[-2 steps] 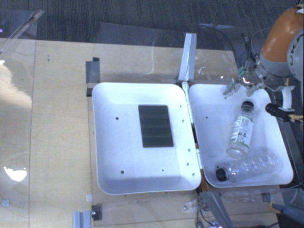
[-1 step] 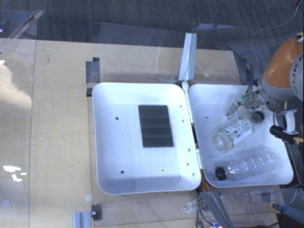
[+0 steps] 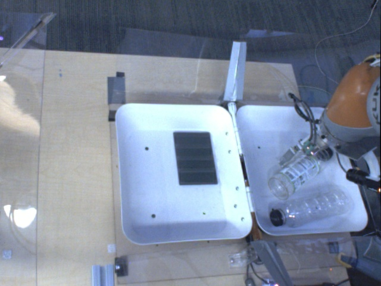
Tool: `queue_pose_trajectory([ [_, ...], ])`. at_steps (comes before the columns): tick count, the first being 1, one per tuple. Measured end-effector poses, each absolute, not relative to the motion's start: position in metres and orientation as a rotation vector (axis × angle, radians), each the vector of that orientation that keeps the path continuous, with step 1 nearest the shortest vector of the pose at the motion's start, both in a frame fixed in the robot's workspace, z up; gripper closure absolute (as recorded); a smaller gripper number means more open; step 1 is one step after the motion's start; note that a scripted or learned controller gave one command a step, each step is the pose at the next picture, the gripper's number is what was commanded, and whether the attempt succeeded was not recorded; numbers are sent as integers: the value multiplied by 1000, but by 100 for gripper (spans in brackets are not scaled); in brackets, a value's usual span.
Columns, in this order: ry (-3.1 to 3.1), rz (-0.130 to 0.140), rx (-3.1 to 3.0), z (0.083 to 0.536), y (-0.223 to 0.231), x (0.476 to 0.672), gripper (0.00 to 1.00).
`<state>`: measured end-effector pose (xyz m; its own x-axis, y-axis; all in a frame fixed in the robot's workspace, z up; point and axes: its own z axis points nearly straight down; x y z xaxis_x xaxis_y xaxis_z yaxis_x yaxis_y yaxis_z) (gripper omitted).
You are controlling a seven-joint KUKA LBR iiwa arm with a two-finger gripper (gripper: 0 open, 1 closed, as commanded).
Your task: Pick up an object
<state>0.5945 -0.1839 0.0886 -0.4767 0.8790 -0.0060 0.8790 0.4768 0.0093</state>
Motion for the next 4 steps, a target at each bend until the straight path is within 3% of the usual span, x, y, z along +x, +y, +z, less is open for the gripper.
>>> queue_pose_trajectory([
  [1, 2764, 9, 1463, 90, -155, 551, 0],
  [2, 2835, 13, 1310, 91, -108, 495, 0],
  [4, 2710, 10, 1563, 89, -90, 594, 0],
])
